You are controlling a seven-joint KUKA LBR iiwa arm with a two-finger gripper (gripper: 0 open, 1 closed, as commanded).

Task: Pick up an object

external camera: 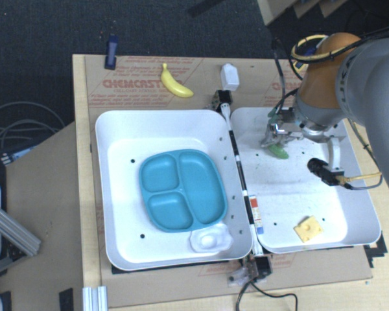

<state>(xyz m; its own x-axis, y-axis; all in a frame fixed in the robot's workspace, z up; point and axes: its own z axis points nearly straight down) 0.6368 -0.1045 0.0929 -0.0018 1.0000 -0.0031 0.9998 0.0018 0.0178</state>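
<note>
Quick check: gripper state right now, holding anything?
Gripper: down in the right bin, right at a small green object; a grasp cannot be told.

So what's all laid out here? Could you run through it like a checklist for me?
Surface: wooden bench bearing a left white bin and a right white bin.
Job's things: blue divided plate and clear lump in left bin; green piece and yellow block in right bin.
Clutter: banana, small white item and blue item on the bench behind the bins.
Gripper: gripper low over the green piece; hold unclear.
Cables: yellow loop on the arm; grey coils on the floor.
Surroundings: dark carpet.
</note>
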